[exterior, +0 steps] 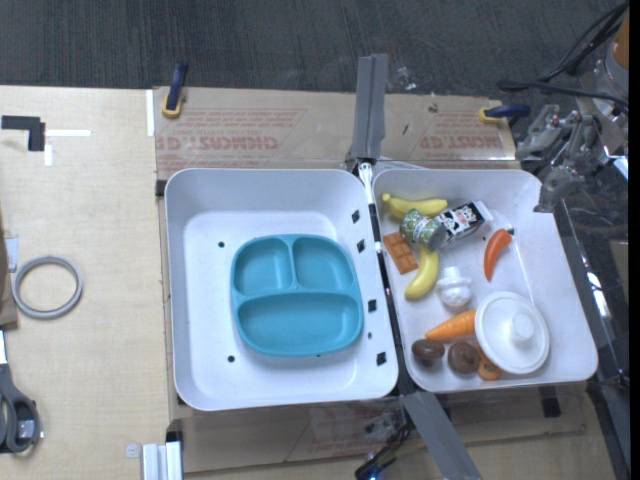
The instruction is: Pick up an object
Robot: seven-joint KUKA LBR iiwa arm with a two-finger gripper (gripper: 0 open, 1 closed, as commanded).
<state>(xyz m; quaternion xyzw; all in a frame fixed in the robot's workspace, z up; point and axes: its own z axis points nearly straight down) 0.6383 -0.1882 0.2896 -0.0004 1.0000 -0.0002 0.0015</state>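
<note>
The right bin holds several toy foods. A yellow banana lies beside a second banana and a small can with a black-and-white carton. A red chili, a carrot, a white garlic bulb, a white lidded bowl and brown pieces lie nearer the front. An orange waffle piece sits by the left wall. My gripper hangs over the bin's far right corner, apart from every object.
The left bin bears a blue divided plate. A grey tape ring and scissors lie on the bench at the left. Cables and arm parts crowd the upper right.
</note>
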